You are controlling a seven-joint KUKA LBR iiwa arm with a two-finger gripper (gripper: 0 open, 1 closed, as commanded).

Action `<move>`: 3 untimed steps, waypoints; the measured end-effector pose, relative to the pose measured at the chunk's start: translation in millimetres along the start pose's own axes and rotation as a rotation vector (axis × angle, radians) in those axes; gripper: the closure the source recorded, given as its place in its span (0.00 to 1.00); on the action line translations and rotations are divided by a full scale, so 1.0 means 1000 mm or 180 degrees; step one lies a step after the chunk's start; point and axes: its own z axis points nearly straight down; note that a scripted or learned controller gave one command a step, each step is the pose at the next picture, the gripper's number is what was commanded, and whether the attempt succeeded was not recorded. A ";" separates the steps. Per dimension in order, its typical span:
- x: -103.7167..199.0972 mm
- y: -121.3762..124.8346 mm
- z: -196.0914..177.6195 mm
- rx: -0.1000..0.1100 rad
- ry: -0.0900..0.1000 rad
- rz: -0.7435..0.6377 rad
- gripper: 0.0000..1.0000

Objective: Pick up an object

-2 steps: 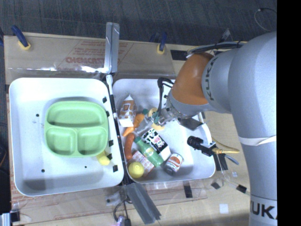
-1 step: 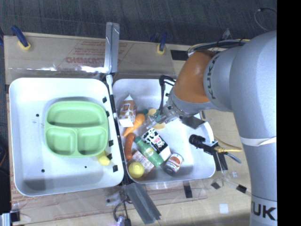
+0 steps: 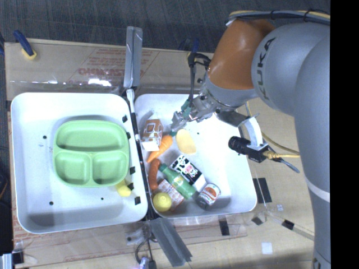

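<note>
Two white bins [image 3: 33,217]: left holds a green tray [image 3: 91,153], right food clutter [image 3: 176,175]; gripper [image 3: 180,118] state unclear.

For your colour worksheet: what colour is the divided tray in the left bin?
Light green tray, seen in the camera view.

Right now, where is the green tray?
The green tray lies in the left bin, near its middle, with a small yellow ball by its lower right corner.

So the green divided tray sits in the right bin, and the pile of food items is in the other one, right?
Not quite. The green divided tray sits in the left bin, as the camera view shows. The pile of food items is in the other one, the right bin.
</note>
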 end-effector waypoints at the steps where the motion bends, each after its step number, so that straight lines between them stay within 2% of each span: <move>1: 0.000 0.000 0.000 0.0003 0.0001 0.0001 0.00; 2: -0.023 -0.042 0.069 0.0011 0.0003 -0.0063 0.00; 3: -0.060 -0.062 0.143 0.0002 0.0003 -0.0072 0.00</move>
